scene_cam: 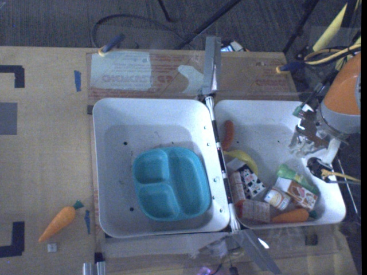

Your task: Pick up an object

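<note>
Bench (46, 125): lying tan under both bins, carrying black corner marks and blue tape strips along its left side.
Left bin (109, 116): sitting white and shallow beside the right one, their inner walls touching along the middle.
Right bin (261, 119): holding a crowd of small things packed into its lower half, its upper floor lying bare.
Arm (344, 96): reaching in from the right, its orange band hanging over the right bin's far right wall.
Blue tray (171, 183): resting on the left bin's floor, three compartments facing up.
Gripper (303, 145): hovering above the right bin's right side, near the wall; whether its fingers are spread or pressed together I cannot tell, and nothing is showing between them.
Loose carrot (57, 222): lying tilted on the bench, outside the left bin's lower left corner.
Banana (243, 157): curving near the bins' shared wall.
Sausage (228, 134): standing lengthwise just above the banana.
Small carrot (291, 216): lying along the right bin's lower wall, beside little cartons.
</note>
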`<control>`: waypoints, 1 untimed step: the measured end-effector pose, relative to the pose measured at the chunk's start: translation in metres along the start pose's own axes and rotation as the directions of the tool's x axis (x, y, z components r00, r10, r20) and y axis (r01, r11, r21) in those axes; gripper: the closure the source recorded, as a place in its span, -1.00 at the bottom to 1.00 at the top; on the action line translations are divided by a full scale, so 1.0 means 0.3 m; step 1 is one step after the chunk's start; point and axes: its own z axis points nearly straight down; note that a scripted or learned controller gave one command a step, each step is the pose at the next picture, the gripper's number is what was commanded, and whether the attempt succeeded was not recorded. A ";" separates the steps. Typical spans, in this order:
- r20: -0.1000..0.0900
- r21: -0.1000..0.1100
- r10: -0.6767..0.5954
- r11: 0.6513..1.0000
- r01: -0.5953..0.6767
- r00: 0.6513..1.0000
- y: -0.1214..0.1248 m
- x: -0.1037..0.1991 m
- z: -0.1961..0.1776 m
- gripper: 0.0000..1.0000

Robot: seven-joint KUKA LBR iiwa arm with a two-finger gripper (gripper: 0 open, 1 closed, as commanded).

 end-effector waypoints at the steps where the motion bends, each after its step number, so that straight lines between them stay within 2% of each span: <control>1: 0.001 -0.004 -0.061 0.998 0.061 0.998 0.018 0.135 -0.406 1.00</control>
